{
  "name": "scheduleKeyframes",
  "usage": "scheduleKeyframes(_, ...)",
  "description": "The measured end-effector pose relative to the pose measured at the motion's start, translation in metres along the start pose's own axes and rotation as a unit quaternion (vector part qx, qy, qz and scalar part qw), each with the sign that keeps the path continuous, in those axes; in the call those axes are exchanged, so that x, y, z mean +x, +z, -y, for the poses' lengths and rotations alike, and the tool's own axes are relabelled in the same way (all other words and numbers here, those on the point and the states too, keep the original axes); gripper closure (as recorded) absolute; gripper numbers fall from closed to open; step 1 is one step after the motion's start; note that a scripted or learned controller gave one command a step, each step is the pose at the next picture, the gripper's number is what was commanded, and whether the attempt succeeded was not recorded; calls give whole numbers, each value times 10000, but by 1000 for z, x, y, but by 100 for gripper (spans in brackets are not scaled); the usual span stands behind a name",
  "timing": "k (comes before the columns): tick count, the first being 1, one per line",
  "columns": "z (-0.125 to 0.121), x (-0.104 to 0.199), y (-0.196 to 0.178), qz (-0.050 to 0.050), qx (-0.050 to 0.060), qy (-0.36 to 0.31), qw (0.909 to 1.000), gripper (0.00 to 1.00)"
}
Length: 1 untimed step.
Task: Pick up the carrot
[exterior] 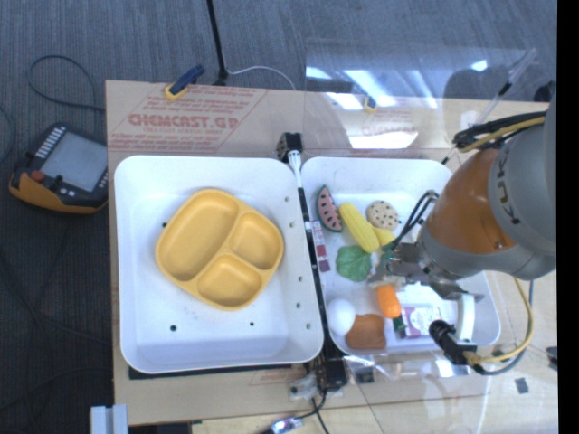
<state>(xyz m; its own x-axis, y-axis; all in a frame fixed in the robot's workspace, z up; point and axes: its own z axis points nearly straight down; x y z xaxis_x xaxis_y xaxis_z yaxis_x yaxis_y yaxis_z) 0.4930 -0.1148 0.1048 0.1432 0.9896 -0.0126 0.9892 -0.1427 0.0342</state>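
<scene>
My claw (391, 278) hangs low over the right bin (470, 174), directly above the carrot (388, 301), which lies just below my fingers. Left of my claw sits a green leafy piece (355, 262); up-left are the corn (360, 227), a cookie (383, 213) and a watermelon slice (327, 209). Down-left lie a white egg (341, 315) and a brown bun (366, 332). Far left, the yellow divided plate (220, 247) rests in the other bin (136, 333).

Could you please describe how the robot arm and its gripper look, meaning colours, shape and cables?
The arm is thick and rounded, grey, with a broad orange band above the wrist. Black and yellow cables run along it at the top and loop below it. The gripper is a dark metal assembly above the right bin.
</scene>
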Motion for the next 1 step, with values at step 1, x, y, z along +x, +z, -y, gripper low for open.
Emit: scheduleKeyframes(1, -15, 4, -77, -28, 187, 1057, 9942, 100)
